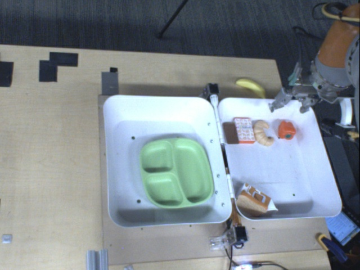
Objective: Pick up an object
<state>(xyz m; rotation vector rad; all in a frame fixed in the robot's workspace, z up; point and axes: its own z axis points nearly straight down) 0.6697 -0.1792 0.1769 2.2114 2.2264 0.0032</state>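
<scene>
Claw (291, 101) upper right, fingers spread, holding nothing. Orange block (287, 130) just below: likely light, rigid, smooth. Pinch across its flat sides.

Robotics lab bench.
A grey-and-orange arm (337, 49) is reaching over a plywood bench (50, 162) holding two white bins (121, 151), with black tape marks (56, 65) and loose cables (247, 260) lying around.

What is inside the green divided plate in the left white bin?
The green divided plate has three compartments, and all show bare green plastic with nothing resting in them. It sits flat in the left white bin, so the bin floor beneath it is covered.
</scene>
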